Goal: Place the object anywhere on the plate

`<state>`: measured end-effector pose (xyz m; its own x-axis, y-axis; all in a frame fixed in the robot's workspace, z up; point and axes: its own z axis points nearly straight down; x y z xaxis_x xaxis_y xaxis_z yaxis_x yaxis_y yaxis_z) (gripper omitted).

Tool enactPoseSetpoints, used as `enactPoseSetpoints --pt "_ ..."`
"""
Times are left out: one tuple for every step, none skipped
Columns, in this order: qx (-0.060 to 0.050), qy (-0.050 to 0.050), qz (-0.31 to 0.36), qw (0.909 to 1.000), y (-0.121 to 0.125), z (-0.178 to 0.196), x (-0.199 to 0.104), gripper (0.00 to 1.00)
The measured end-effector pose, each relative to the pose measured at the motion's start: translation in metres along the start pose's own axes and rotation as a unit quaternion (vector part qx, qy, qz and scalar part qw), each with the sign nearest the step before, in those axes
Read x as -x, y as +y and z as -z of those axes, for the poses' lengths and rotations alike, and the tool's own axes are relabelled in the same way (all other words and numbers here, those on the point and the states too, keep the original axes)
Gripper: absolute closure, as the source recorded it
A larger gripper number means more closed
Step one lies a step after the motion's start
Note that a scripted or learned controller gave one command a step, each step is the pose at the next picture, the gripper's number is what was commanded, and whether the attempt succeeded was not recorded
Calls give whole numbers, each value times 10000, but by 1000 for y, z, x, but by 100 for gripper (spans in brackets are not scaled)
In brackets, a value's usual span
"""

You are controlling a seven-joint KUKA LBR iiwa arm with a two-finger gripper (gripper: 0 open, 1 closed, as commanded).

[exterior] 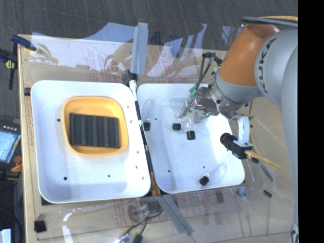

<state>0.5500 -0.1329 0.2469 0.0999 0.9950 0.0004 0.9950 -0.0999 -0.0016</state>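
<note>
Two smooth white bins sit edge to edge on the bench (66,59). Left bin (76,181): glossy yellow plate (93,105), rounded-square, ribbed dark centre, bare floor round it. Right bin (177,171): small black pieces (176,127) scattered loose, gripper (195,110) over the far half, can't tell its grip.

— What does the arm (273,59) look like?
— Thick, rounded grey casing, with a broad orange band (248,54) wrapped above the wrist. Dark lettering runs along the grey shell just beside the orange.
— And lower down?
— A grey collar under the band, then a cluster of pale metal parts at the gripper (195,110). Thin dark cables loop beside the wrist, and a small green piece sits near them.
</note>
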Motion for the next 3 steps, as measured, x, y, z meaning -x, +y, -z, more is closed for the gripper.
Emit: enactPoseSetpoints --pt "7 1 1273 9919 43 -3 -45 100" --pt "-8 3 2366 9716 67 -33 -76 100" --pt "-11 1 3332 9429 58 -55 -93 100"
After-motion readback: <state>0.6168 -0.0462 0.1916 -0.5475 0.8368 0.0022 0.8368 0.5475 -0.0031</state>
